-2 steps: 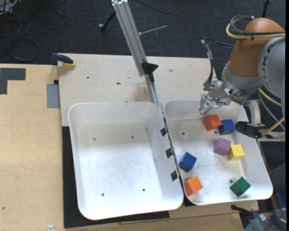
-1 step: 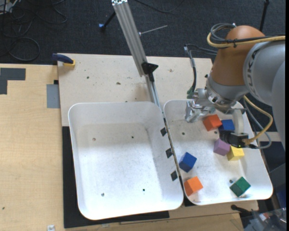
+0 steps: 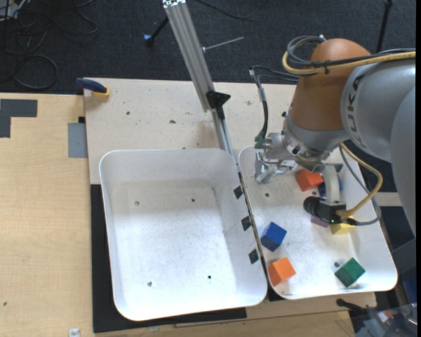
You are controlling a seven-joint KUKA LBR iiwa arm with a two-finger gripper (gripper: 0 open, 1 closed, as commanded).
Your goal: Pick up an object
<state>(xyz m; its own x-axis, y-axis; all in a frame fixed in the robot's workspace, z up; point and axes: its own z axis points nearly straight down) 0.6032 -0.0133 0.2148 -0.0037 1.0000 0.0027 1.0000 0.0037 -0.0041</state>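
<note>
Camera view, tool near right bin's far-left corner, finger state unclear

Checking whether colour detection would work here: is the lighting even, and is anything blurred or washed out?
Camera view: lighting soft and even, shadows faint; the shallow white left bin looks bright but keeps its speckles; the small blue cube, orange cube and green cube read sharp and saturated.

Grey arm, orange wrist band, yellow and black cables

2 orange cubes, 1 blue cube, 1 green cube, white bins.
</note>
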